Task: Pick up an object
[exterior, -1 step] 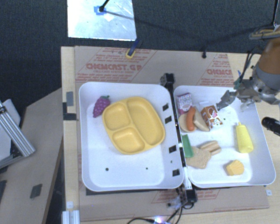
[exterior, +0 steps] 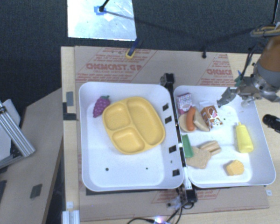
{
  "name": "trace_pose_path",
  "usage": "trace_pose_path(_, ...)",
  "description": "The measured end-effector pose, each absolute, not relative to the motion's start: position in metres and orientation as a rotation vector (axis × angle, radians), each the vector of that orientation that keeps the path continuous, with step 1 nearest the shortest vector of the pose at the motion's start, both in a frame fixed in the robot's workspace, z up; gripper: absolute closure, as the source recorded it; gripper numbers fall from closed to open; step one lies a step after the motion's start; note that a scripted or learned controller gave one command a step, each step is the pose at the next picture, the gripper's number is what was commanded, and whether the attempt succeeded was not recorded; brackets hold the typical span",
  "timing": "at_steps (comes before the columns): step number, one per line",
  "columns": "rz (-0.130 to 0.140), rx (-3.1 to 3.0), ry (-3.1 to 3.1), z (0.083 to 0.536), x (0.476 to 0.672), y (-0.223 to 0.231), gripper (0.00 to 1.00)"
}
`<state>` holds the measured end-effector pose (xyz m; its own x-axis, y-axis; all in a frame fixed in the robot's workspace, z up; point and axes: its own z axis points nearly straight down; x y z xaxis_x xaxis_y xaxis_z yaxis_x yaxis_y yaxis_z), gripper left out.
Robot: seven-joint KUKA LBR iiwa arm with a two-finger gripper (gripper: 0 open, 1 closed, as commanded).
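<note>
My gripper (exterior: 233, 101) hangs over the back of the right bin (exterior: 266, 171), open, with nothing between its fingers. Its left fingertip (exterior: 221, 101) is just right of and above a small brown-and-white packet (exterior: 210, 115). Beside the packet lie a toy hot dog (exterior: 191, 119) and a pink carton (exterior: 184, 100). A yellow mustard bottle (exterior: 243, 138) lies in front of the gripper. Nearer the front are an orange cheese block (exterior: 234, 167), a bread slice (exterior: 199, 159), a tan piece (exterior: 211, 147) and a green stick (exterior: 186, 145).
The left bin (exterior: 91, 171) holds a yellow divided plate (exterior: 133, 124) and a purple grape bunch (exterior: 101, 105). A black hinge strip (exterior: 175, 129) runs between the bins. A shiny metal sheet (exterior: 101, 12) lies beyond the bench.
</note>
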<state>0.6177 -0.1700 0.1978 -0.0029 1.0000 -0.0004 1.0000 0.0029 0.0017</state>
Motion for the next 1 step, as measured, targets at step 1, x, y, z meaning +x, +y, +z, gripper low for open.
trace_pose_path(1,-0.002,2.220,2.224,0.1558,0.6155,-0.1728,0.00)
